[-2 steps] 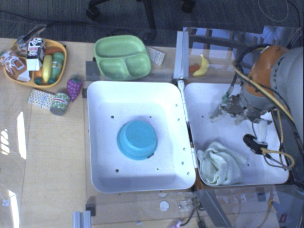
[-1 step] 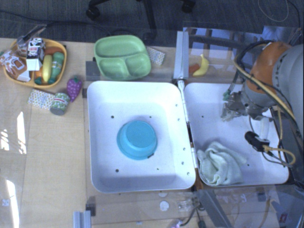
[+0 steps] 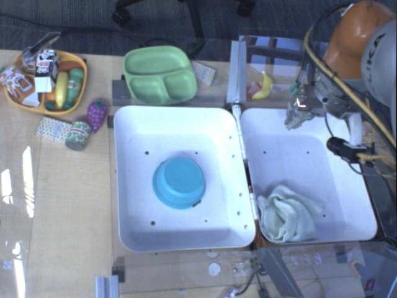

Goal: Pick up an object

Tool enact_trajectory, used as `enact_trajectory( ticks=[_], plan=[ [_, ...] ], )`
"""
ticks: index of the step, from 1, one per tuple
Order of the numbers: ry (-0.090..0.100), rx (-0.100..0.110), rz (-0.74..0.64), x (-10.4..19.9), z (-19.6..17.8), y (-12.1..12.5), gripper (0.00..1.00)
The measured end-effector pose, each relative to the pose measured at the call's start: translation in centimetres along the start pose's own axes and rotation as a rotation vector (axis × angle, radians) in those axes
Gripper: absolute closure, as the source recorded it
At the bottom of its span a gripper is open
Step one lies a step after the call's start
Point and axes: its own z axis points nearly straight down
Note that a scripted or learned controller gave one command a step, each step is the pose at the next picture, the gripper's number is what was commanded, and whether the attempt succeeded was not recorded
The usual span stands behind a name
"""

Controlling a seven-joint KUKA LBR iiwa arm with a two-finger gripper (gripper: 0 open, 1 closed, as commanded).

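Arm hovers over the right bin's far edge.
The gripper (image 3: 299, 113), fingers' spread impossible to tell, hangs above bare floor; a crumpled pale-green cloth (image 3: 288, 214) lies in the right white bin's (image 3: 347, 185) near-left corner, a round blue plastic bowl (image 3: 179, 182) in the left white bin (image 3: 136, 141).

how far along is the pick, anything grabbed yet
Nothing looks picked up so far. The blue bowl sits upside down in the left bin, and the crumpled cloth lies in the near corner of the right bin. The gripper hangs over the far edge of the right bin, apart from both, with nothing visible in it. The whole job is left: moving to an object, gripping it and lifting it.
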Motion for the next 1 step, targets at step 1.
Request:
enact_trajectory(
  ticks=[1],
  plan=[
    [0.001, 0.002, -0.242, 4.28, 3.13, 2.39, 1.0]
  ],
)
